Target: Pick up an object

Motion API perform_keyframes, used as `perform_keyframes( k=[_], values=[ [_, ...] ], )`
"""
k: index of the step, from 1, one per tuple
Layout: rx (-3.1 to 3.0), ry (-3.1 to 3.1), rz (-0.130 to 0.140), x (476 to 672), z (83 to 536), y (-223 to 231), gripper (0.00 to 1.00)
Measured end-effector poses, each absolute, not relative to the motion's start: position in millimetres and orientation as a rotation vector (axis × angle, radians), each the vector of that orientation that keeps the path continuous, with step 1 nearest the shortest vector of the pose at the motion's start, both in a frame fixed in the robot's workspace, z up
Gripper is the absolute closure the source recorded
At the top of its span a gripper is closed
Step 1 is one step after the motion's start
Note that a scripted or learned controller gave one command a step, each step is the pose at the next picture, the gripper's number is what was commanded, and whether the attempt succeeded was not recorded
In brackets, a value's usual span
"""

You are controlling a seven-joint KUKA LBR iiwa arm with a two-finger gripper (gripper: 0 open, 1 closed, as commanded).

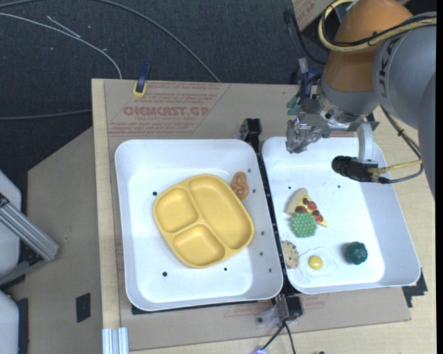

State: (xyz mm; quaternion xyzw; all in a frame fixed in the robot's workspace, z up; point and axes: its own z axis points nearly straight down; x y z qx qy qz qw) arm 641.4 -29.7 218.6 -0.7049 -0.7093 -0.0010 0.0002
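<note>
Camera view: the end effector hangs over the far left corner of the right bin, and whether it is open or closed cannot be told. Nothing appears lifted. Pizza slice, green ball, fried egg, cookie and dark green piece lie in that bin; the pick seems not yet begun.

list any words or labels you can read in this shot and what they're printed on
"CHEMCAST GP" in large red letters, on the brown protective sheet covering the board under the bins, beyond the left bin.
Smaller red lines above and below that on the same sheet: too blurred to read.
Cardboard box at the top edge: some dark print, too small to read.
No text on the yellow divided plate or the toy food.
</note>
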Motion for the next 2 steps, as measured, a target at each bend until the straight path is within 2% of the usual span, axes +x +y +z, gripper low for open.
perform_keyframes(
  k=[2],
  values=[
    [-2.216, -2.230, -0.006, 657.9, 215.7, 85.3, 1.00]
  ],
)
